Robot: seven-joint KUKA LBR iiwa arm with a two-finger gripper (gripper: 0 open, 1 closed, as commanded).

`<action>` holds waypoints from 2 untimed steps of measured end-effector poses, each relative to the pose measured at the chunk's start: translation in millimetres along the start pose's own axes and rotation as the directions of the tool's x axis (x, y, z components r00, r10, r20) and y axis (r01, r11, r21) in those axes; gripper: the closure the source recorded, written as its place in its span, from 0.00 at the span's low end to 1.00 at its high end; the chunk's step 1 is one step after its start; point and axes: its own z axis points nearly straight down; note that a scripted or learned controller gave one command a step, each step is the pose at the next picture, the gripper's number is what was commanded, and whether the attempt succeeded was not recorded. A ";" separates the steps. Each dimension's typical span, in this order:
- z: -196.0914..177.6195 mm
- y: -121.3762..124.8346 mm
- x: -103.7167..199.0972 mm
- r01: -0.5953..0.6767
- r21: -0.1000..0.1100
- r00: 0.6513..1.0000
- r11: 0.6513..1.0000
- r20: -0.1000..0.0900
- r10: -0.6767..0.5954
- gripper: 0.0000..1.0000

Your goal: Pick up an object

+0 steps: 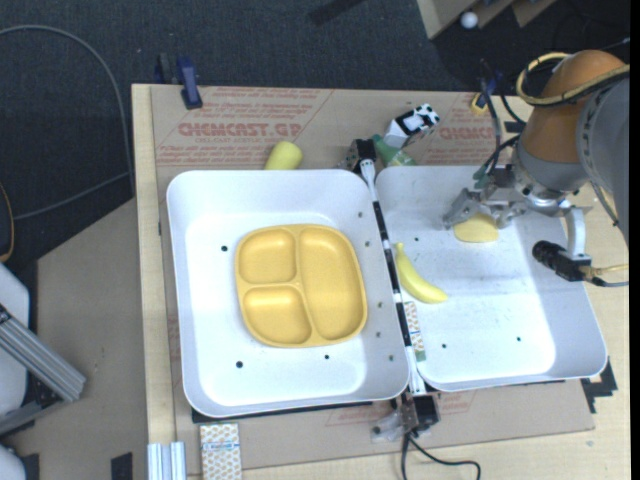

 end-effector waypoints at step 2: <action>0.5 -63.5 -19.0 -0.002 0.003 1.000 1.000 -0.001 0.002 1.00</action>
